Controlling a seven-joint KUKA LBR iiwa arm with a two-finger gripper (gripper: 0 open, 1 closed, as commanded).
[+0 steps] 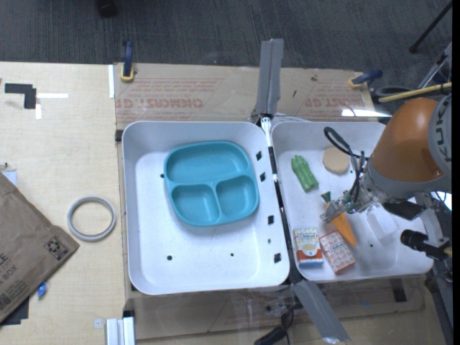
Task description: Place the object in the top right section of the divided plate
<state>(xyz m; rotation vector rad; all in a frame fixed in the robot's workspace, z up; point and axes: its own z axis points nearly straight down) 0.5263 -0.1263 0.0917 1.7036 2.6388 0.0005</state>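
Arm over the right bin; divided plate alone in the left bin.

Landmark: teal divided plate (211, 183), smooth plastic, rounded corners, one long section and two small ones, lying in the left white bin (144, 264) with bare floor on all sides of it. Right of the plate, past the shared bin wall, the right bin (381, 268) holds a green ridged piece (304, 172), a tan round disc (335, 162), an orange wedge-shaped piece (344, 230) and two small printed cartons (307, 247) (337, 253). The gripper (339, 207) hangs just above the orange piece; whether its fingers are spread or closed cannot be told. Left of the plate, outside the bins, a grey tape ring (91, 217).
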